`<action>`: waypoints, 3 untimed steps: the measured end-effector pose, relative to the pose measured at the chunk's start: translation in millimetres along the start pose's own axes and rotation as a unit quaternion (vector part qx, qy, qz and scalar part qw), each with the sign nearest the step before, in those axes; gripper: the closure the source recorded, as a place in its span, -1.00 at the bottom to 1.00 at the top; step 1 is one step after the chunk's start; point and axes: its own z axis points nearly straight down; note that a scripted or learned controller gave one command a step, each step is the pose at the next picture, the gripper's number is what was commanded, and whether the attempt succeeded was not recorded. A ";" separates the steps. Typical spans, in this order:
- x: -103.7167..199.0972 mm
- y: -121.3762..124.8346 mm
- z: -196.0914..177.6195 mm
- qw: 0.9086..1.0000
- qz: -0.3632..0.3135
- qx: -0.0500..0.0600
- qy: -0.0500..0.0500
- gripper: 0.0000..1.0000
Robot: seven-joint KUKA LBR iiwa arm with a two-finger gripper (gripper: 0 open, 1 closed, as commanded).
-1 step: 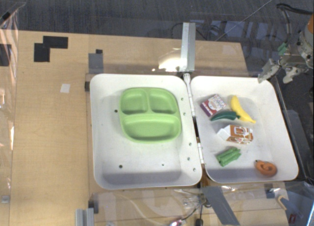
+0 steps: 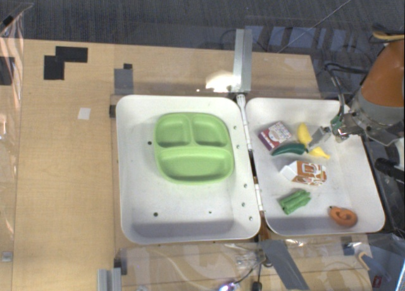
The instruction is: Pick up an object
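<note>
Arm [image 2: 386,90] enters from the right, orange band visible, wrist over the right bin's [image 2: 367,176] upper right corner. End effector [image 2: 321,136] hangs low over the upper part of that bin, pointing left toward the cluster of objects. Can't tell if it's spread or closed: the tip is small and blurred against the objects, nothing clearly gripped.

Right bin contents:
- Yellow piece [image 2: 304,133] just left of the tip, near or touching; contact unclear.
- Second yellow piece [image 2: 320,153] just below the tip.
- Dark green pod [image 2: 289,149] lying roughly flat, between the two yellow pieces and below the packet.
- Purple/white packet [image 2: 275,135] upper left of the cluster, tilted.
- White/orange packet [image 2: 307,173] mid-bin, below the pod.
- Green block [image 2: 294,201] lower centre, tilted.
- Orange object [image 2: 343,216] near the lower right corner, well apart from the rest.

Left bin [image 2: 136,176]: a green divided tray [image 2: 193,146] sits in the upper centre, two small compartments on top and one wide one below.

Both bins sit side by side on the table [image 2: 63,176], touching along the middle edge. Black tape patches [image 2: 65,61] at the table's upper left.
</note>
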 end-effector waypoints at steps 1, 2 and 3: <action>36.9 23.3 44.3 0.999 -0.032 -0.004 -0.002 -1.00; 37.3 25.2 32.4 0.999 -0.033 -0.006 -0.003 1.00; 102.6 96.1 -51.3 1.000 -0.011 0.003 0.002 1.00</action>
